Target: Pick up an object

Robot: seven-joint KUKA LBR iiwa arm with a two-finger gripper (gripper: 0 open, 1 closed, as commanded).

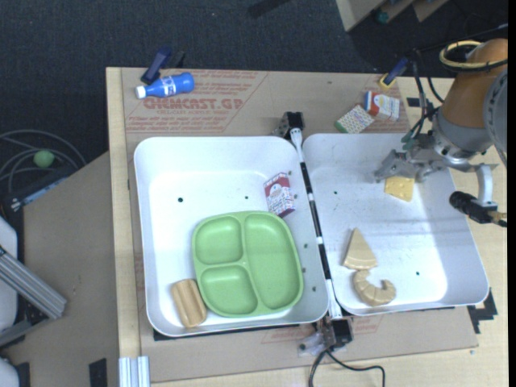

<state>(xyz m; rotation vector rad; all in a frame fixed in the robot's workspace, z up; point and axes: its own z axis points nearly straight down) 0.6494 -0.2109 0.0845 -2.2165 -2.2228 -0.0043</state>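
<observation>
I am watching the grey two-finger tool (401,168) hovering in the upper part of the right white bin (451,285), right of frame centre. The small yellow cheese-like wedge (399,187) is lying directly below it, touching or nearly so. I cannot tell its state. The bin floor around the wedge is lying bare.

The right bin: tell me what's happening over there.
The robot arm has its hand down in the right bin, right over a yellow cheese cube near the back. A cheese wedge and a croissant lie toward the front. Nothing is lifted yet.
</observation>
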